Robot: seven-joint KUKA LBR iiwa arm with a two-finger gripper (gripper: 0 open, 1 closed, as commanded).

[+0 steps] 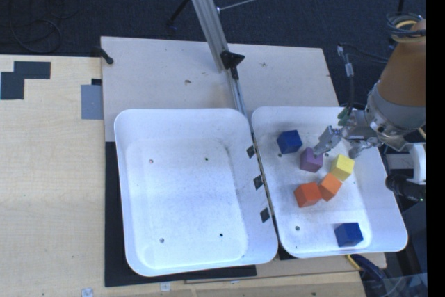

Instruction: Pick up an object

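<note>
1. Two shallow white bins sit side by side on the bench. The left bin (184,191) has a bare floor, while the right bin (316,236) carries six small blocks.
2. In the right bin, a blue cube (289,142) lies near the far left corner, close to the divide between the bins. A purple block (311,160) sits just right of it, toward the middle.
3. A yellow block (342,167) lies just right of the purple one, with a narrow gap between them. An orange block (331,185) touches the yellow one's near side, and a red block (306,194) sits just beside the orange one on its left.
4. A second blue cube (348,234) rests alone near the bin's near right corner, well apart from the cluster, with open floor around it.
5. The near left part of the right bin is open floor.
6. The gripper (332,139) reaches in over the right bin's far right edge, its tip just above the purple block's far right corner. One grey finger slants down toward that block; whether the jaws are spread or pressed together cannot be told, and nothing is seen held.
</note>
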